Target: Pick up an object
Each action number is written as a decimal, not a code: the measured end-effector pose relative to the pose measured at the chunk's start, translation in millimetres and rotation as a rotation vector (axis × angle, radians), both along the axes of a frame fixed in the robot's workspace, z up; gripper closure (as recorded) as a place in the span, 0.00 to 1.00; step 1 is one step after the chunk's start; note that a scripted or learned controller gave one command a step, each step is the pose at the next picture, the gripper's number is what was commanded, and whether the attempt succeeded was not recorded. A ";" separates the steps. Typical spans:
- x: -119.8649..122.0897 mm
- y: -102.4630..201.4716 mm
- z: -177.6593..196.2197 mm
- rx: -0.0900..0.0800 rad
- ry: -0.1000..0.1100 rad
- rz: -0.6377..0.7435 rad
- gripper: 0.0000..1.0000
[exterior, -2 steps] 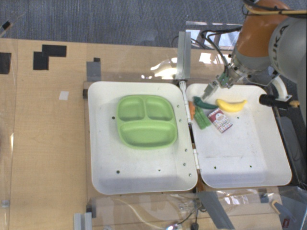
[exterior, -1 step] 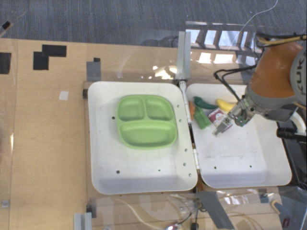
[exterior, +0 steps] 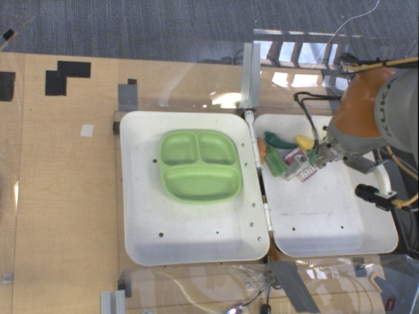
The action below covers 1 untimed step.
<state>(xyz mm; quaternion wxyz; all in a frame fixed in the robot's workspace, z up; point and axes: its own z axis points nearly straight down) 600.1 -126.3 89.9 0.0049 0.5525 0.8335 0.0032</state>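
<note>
Several small objects lie bunched in the back left corner of the right bin [exterior: 327, 221]: a dark green piece [exterior: 277, 140], a yellow piece [exterior: 304, 140], a thin orange piece [exterior: 262, 150] by the bin wall, a lighter green piece [exterior: 275, 165] and a small white and pink packet [exterior: 301, 169]. My gripper [exterior: 319, 156] is low over the bin, just right of this pile, its tip at the packet's right edge and below the yellow piece. The grey wrist and orange band [exterior: 357, 106] rise behind it to the right.
A green divided plate [exterior: 200, 165] lies in the middle of the left bin [exterior: 141, 227]. A raised divider [exterior: 258, 175] separates the two bins. Black cables and a black fitting [exterior: 370, 193] hang at the right bin's right side.
</note>
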 end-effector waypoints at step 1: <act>-6.3 -0.3 0.9 -0.002 -0.009 0.038 0.00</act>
